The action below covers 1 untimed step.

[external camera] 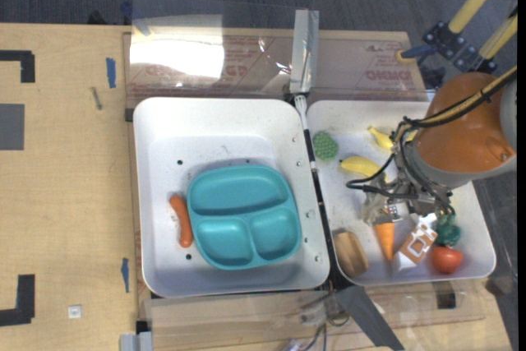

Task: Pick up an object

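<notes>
My gripper [393,206] is low inside the right bin [481,275], below the arm's orange band [462,126]. It hangs just above the wide end of an orange carrot [385,242]. A yellow banana [362,166] lies to its left and a smaller yellow piece [380,136] sits behind it. A green knobbly ball [325,145] rests by the bin's left wall. Near the front are a brown oval piece [349,252], a white and orange box [417,245], a red tomato [446,260] and a small dark green item [449,233].
The left bin [156,127] holds a teal divided plate [242,215] with an orange sausage-shaped item [182,220] beside its left edge. A clear plastic sheet [214,53] and an upright divider [302,53] stand behind the bins. Wooden bench [57,201] extends left.
</notes>
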Available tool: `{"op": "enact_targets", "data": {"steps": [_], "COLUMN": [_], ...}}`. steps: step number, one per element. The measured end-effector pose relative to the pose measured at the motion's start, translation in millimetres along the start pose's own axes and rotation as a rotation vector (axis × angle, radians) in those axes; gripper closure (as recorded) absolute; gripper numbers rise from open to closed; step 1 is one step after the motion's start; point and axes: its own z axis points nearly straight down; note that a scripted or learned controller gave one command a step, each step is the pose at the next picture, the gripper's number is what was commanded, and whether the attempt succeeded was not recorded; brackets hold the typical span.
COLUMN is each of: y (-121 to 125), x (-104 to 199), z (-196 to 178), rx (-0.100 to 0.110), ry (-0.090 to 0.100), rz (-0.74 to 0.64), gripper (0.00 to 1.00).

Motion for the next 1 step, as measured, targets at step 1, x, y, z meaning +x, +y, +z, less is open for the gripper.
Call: {"op": "enact_targets", "data": {"steps": [1], "y": [0.3], "x": [0.5], "z": [0.9], "rx": [-0.001], "ry": [0.002], "rz": [0.000], "gripper": [0.00]}}
